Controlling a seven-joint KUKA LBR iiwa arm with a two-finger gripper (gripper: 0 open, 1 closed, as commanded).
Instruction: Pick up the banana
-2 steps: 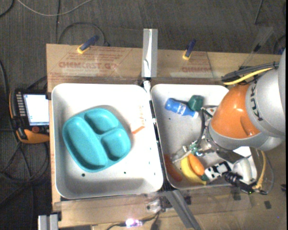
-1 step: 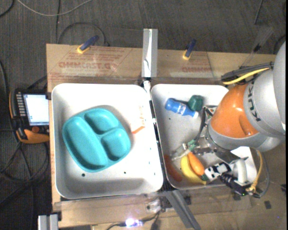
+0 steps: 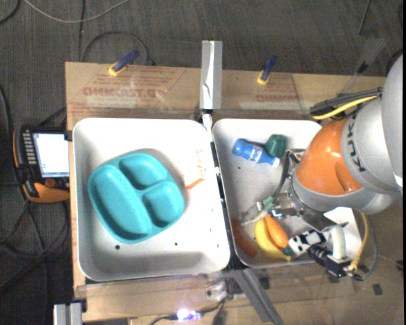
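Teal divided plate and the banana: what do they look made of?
Teal divided plate: looks like moulded plastic, matte to satin, going by its uniform colour, soft rounded compartment ridges and faint sheen. Banana: likely a plastic toy, smooth and evenly yellow with no spots, but it is partly hidden under the arm, so real fruit cannot be ruled out.

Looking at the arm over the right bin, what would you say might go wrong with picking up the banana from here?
1. An orange carrot-shaped toy lies across the yellow banana, so the hand may catch it instead.
2. The banana lies close to the near wall of the right white bin, leaving little room on that side.
3. The grey and orange arm overhangs this corner, so the camera view may not confirm a hold.
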